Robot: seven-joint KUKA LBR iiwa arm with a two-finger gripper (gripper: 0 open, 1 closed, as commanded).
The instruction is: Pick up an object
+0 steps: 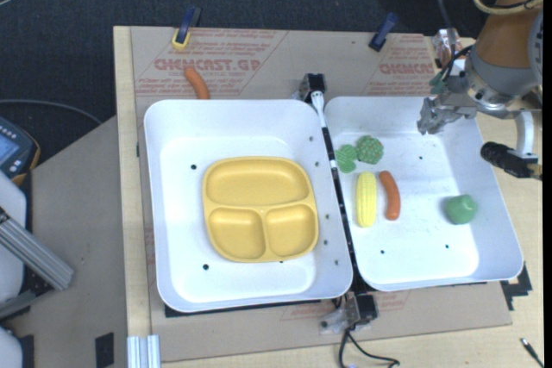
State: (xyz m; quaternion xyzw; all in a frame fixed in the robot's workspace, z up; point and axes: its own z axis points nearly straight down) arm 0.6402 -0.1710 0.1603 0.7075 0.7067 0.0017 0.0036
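Camera view: hand [431, 121], grip state unclear, hangs over right bin [483, 267] corner, well apart from corn [366, 199].

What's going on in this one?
A robot arm reaches in from the right, its gripper over the far edge of the right bin. It holds nothing yet. In that bin lie broccoli, a corn cob, a sausage and a green item. The left bin holds a yellow tray.
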